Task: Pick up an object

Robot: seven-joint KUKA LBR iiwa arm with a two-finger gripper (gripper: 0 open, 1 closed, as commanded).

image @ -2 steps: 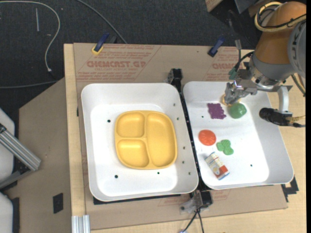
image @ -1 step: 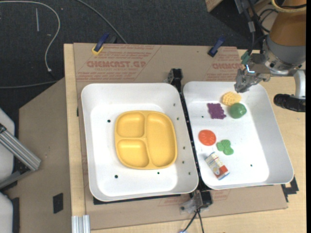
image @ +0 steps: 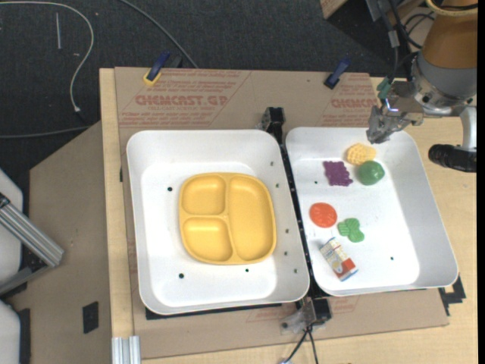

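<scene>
The right bin (image: 424, 226) holds several small toys: a yellow corn piece (image: 361, 154), a green ball (image: 370, 173), a purple grape bunch (image: 337, 173), a red-orange disc (image: 323, 215), a green leafy piece (image: 351, 230) and a small carton (image: 338, 258). My gripper (image: 379, 133) hangs over the bin's far edge, just above and right of the corn. Nothing shows between its fingertips.
The left bin (image: 151, 203) holds a yellow three-compartment plate (image: 227, 218). A black clamp (image: 273, 117) sits between the bins at the far side. Blue clips (image: 158, 68) hold the cardboard base. Cables lie on the dark floor beyond.
</scene>
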